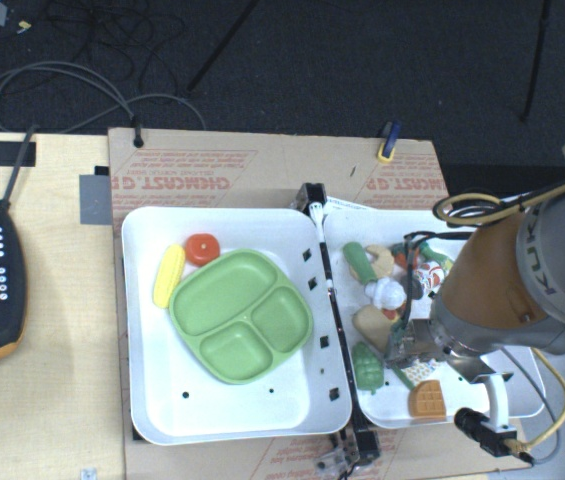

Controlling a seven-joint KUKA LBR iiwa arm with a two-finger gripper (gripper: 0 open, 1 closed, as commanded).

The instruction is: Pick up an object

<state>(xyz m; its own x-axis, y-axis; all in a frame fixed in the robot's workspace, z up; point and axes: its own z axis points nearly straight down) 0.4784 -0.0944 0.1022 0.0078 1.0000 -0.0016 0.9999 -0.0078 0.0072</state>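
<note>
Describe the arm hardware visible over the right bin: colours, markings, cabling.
The arm is a thick rounded grey body with a broad orange band above the wrist and part of the dark KUKA lettering on the grey shell. Black and yellowish cables loop beside it. The end effector is dark metal, its details hard to make out.

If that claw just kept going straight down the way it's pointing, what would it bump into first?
Probably the beige lump or the green toy beside it in the right bin. The gripper hangs over them; from this slant, depth is hard to judge.
</note>
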